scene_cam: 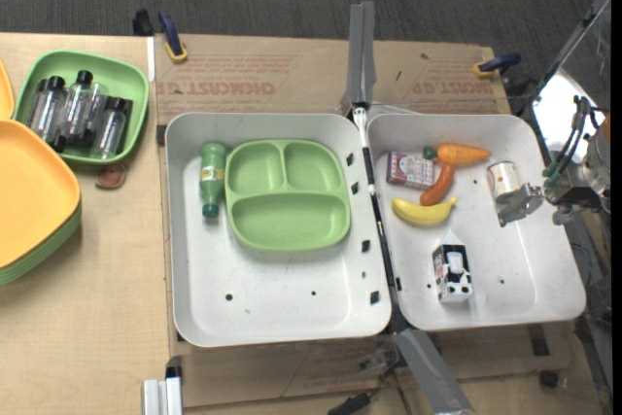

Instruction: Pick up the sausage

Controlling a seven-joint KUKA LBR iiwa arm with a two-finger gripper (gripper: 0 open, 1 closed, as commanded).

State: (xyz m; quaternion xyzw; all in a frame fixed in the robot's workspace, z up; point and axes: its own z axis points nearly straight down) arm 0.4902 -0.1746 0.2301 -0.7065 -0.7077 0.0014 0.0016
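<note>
The sausage [441, 184] is a short reddish-orange link lying at a slant in the right bin [544, 292]. Its upper end touches the carrot [463, 153] and its lower end rests against the banana [424, 211]. My gripper [526, 200] reaches in over the bin's right side, low and just below a small white can [501, 178]. It is about a hand's width to the right of the sausage and apart from it. Nothing of the sausage is in the gripper.
A purple packet [412, 169] lies left of the sausage, and a cow-patterned carton [451, 272] stands nearer the front. The left bin [194, 296] holds a green divided plate [288, 192] and a green bottle [212, 177]. Orange plates [34, 204] and a green tray of bottles [83, 107] sit at far left.
</note>
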